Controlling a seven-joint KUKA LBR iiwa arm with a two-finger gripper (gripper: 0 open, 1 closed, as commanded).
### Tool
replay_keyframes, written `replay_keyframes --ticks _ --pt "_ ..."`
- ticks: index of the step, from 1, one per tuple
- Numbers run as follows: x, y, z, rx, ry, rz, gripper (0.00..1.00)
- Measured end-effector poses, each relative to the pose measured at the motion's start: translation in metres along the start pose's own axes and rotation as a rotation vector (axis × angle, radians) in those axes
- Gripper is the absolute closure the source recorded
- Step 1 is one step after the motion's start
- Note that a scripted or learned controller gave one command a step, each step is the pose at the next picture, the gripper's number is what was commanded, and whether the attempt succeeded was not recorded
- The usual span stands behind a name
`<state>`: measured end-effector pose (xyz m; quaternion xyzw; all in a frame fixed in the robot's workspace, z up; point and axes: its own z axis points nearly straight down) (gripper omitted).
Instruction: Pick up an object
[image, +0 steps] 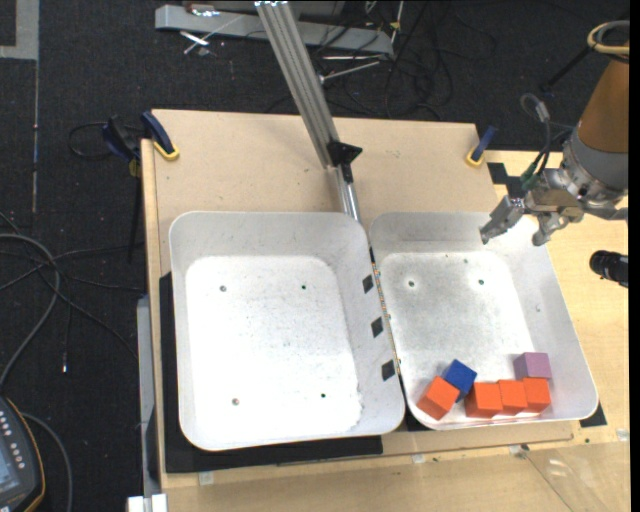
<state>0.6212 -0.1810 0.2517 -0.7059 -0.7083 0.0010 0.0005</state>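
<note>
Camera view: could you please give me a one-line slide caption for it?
Open gripper above the right bin's far edge, blocks clustered at its near edge.

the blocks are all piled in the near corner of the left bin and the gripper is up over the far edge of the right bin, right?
Not quite: the blocks lie in the right bin, along its near edge, not in the left bin. The camera view shows this. The rest holds: the gripper is over the right bin's far edge.

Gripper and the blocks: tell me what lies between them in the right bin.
Nothing: the camera view shows bare speckled bin floor between the gripper and the blocks.
</note>
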Motion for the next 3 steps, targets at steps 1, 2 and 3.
replay_keyframes --ticks 1,2,3 --pt "0.045 0.06 0.057 -0.004 0.0 -0.005 0.0" --pt "0.012 0.017 0.124 0.007 0.001 0.007 0.0" --pt "-0.042 0.06 0.156 0.006 0.01 0.005 0.0"
